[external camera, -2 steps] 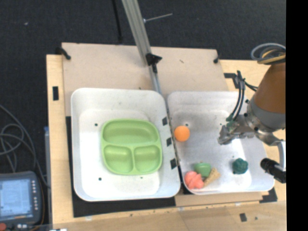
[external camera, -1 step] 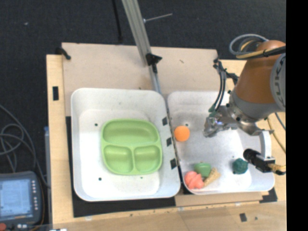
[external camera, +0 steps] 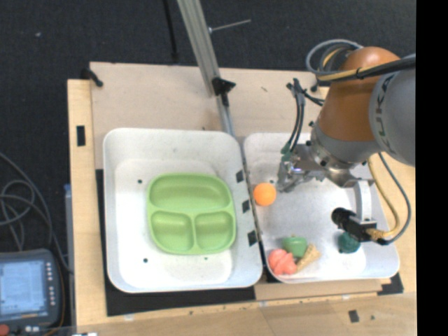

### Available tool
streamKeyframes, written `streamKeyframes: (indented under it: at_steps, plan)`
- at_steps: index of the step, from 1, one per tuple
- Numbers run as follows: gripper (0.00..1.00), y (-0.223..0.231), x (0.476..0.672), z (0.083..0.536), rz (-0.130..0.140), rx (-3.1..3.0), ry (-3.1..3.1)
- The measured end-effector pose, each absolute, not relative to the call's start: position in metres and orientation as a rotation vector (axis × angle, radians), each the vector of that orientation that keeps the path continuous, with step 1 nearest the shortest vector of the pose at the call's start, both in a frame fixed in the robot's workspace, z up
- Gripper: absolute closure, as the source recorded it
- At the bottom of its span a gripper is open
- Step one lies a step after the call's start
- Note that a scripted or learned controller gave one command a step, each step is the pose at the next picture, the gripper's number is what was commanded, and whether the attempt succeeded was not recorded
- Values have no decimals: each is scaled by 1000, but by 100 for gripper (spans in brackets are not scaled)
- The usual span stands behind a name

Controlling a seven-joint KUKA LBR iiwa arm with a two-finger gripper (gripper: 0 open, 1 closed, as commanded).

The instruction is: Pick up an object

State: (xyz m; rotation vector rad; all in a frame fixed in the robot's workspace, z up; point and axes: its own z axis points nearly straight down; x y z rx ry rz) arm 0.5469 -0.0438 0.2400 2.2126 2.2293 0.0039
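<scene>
Orange ball [external camera: 264,194] beside gripper [external camera: 288,176] (right bin [external camera: 381,264])

Two white bins [external camera: 119,187], one green tray [external camera: 190,212], one orange ball [external camera: 264,194].

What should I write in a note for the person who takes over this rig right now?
Tool: low over the right white bin, near its left wall; I cannot tell its finger state, and nothing is seen in it.
Small orange ball: on the right bin floor, just beside the tool.
Pink, green and tan toy pieces: at the right bin's front edge. Dark green small object: near the right side.
Green divided plastic tray: in the left white bin.
Done: no pick visible.
Left: grasp and lift one object.
</scene>
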Motion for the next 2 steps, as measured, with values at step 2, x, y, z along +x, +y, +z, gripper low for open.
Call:
streamKeyframes:
  at_steps: [2]
  plan:
    - [100,49,583,243,5,2213,2229]
